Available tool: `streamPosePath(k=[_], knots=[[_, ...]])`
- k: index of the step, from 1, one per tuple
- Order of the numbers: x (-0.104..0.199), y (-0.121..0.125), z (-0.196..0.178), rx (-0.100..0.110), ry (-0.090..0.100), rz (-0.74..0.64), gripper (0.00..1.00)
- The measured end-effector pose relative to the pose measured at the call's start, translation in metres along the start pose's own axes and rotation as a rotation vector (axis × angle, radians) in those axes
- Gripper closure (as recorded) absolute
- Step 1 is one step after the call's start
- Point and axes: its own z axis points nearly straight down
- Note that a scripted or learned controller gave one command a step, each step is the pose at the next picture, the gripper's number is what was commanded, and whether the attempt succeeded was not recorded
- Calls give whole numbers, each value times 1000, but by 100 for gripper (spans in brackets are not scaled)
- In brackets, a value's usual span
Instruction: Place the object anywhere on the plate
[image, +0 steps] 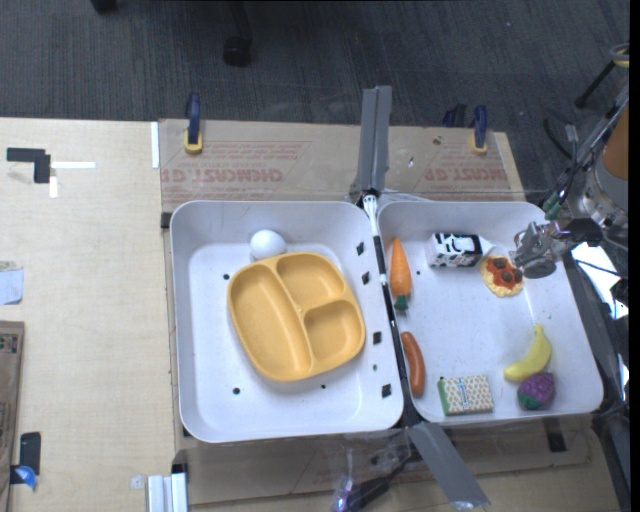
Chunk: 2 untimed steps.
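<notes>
One yellow three-compartment plate (296, 316) lies in the left bin (190, 330), one white ball (267, 242) touching its far rim. The right bin (575, 330) holds a carrot (400, 271), sausage (412, 362), cracker box (466, 394), black-and-white cow (457, 250), pizza slice (502, 275), banana (531, 355) and grapes (536, 390). The gripper (535, 252) hangs beside the pizza; I cannot tell its state. Cardboard behind reads "CHEMCEST", inverted.

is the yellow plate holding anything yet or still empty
Empty: all three compartments of the yellow plate show bare yellow. The white ball lies in the bin just beyond its far rim.
</notes>
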Motion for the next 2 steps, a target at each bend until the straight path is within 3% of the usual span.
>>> streamPosePath(k=[1, 2], knots=[[70, 33, -5, -1, 0, 19, 100], [141, 11, -8, 1, 1, 98, 100]])
